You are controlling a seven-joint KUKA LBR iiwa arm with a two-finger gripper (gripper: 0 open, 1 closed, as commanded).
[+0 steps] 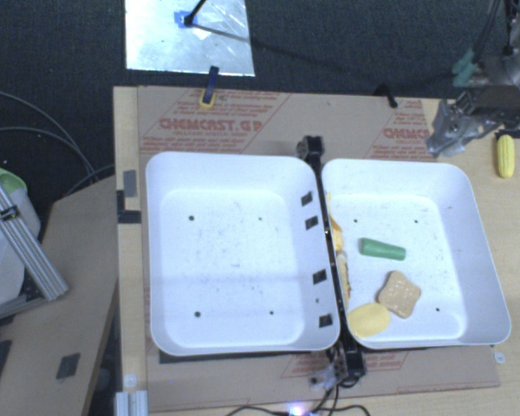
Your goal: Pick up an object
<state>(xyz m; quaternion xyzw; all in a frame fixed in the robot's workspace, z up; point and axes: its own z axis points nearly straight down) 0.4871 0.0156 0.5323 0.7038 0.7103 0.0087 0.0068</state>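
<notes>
The grey metal two-finger gripper [444, 137] at the upper right is blurred, so its fingers cannot be made out, and the arm above it is cut off by the right edge. A thin yellow-orange object [339, 248] lies mostly hidden along the black central divider [327, 241].

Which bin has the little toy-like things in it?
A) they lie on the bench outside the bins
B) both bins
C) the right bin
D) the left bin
C: the green piece, the tan biscuit-like piece and the yellow piece all lie in the right bin.
</notes>
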